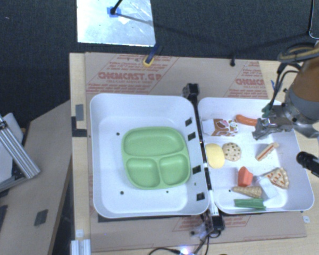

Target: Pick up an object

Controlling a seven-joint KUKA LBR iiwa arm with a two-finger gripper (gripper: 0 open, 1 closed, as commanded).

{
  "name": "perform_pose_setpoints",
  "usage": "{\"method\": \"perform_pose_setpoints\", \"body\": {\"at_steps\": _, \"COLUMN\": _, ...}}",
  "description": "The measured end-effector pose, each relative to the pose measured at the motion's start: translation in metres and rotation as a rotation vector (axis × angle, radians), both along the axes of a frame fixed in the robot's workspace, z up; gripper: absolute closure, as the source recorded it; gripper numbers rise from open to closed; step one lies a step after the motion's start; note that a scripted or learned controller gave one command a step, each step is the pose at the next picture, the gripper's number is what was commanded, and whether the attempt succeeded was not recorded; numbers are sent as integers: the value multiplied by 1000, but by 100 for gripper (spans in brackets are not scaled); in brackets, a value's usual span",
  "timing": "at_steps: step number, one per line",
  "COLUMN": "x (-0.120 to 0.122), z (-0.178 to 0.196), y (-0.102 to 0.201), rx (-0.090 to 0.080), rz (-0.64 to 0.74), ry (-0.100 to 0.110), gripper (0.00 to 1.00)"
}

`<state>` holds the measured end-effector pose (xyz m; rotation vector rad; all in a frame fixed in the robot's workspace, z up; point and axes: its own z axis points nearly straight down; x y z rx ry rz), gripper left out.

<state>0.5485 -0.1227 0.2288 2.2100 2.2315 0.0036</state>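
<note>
Camera view has the gripper (265, 127) poised over the right bin (303, 195), near its far right side; whether it is spread or pressed together cannot be told, and nothing visibly sits in it. Candidates lie scattered below: the hot dog (266, 151) just beneath and nearest; the carrot (246, 120) just to its left; the cookie (232, 151) and lemon (214, 155) further across; the pizza slice (277, 177) toward the near side. The hot dog looks the best bet; descend straight, square to its long axis, closing only once low. The green plate (153, 158) sits apart in the left bin (103, 142).
</note>
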Motion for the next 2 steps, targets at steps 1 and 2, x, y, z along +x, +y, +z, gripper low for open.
{"method": "perform_pose_setpoints", "body": {"at_steps": 1, "x": 9, "z": -10, "y": 54, "rx": 0, "rz": 0, "ry": 1, "gripper": 100}}
{"method": "perform_pose_setpoints", "body": {"at_steps": 2, "x": 35, "z": -3, "y": 102, "rx": 1, "rz": 1, "ry": -2, "gripper": 100}}
